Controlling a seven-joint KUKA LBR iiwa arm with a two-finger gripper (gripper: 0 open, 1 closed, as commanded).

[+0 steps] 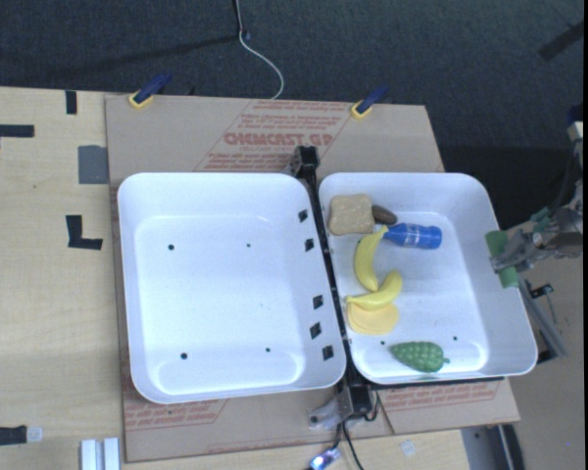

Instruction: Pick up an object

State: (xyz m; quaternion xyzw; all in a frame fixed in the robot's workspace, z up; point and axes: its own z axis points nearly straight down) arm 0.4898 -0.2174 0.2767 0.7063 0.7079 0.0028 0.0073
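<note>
1. The end effector [514, 253] sits at the right edge of the frame, just outside the right bin [470, 204]. I cannot tell if it is open or shut.
2. Lowest in that bin lies a green bumpy thing [417, 356].
3. Above it is a yellow banana [374, 274].
4. Higher up are a blue bottle [414, 236] and a tan sponge [350, 214].

Both white bins [216, 189] look like smooth, faintly glossy plastic (the banana [374, 267] too), sitting on matt brown cardboard [274, 135] over a pale wood-grain bench [39, 292].
</note>
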